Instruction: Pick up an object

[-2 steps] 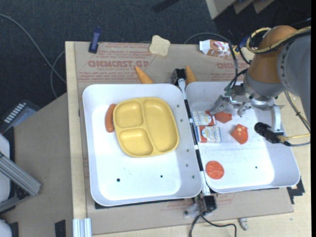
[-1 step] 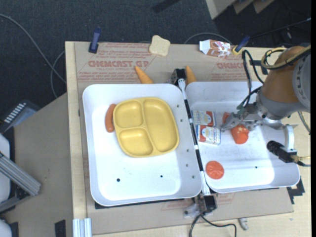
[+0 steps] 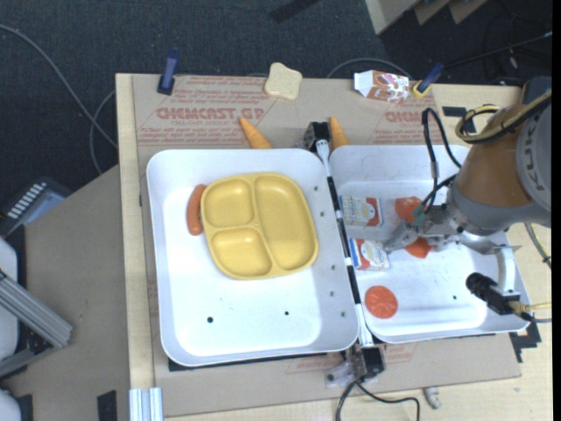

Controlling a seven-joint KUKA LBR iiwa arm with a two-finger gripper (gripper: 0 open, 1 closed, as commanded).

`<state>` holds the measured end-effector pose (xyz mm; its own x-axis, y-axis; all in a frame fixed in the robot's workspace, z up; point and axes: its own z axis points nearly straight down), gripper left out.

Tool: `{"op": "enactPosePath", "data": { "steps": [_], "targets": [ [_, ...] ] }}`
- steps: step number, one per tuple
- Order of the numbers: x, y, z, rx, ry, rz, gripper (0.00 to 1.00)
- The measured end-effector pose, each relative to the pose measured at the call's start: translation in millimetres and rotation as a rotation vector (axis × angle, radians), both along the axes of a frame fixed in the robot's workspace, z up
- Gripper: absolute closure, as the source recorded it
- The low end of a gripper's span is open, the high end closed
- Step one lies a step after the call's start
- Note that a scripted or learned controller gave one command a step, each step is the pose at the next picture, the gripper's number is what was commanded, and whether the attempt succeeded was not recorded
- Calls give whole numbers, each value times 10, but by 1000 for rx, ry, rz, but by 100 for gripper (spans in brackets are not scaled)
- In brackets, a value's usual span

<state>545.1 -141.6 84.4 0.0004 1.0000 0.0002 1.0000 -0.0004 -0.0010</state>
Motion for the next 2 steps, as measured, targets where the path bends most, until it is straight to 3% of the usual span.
{"op": "enactPosePath", "data": {
  "steps": [1, 2],
  "targets": [
    [478, -167, 5, -2, -3, 1, 0],
    [483, -165, 106, -2, -6, 1, 100]
  ]
}}
